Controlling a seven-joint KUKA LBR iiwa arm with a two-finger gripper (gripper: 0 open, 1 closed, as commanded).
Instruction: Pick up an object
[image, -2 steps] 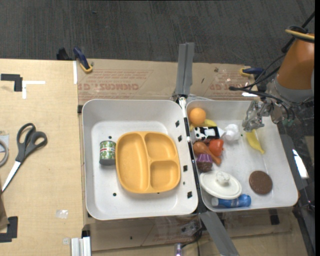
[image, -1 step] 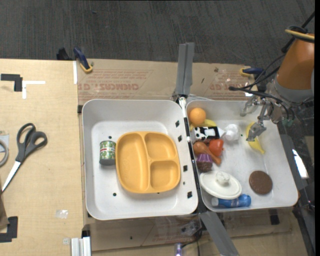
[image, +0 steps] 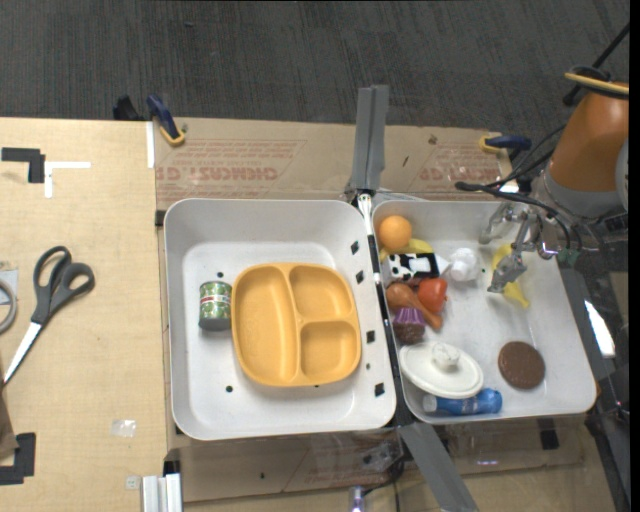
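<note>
Blue bottle (image: 462, 404) front; gripper (image: 508, 262) over yellow obj (image: 515, 292).

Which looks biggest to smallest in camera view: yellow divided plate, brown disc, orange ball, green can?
1. yellow divided plate, by far the largest.
2. brown disc.
3. green can and orange ball: these look about alike, so I won't rank them.

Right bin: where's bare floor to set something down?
Right bin: bare strip between the brown disc and the gripper. Crowded along its left wall, from the orange ball down to the white lid and blue tube.
</note>
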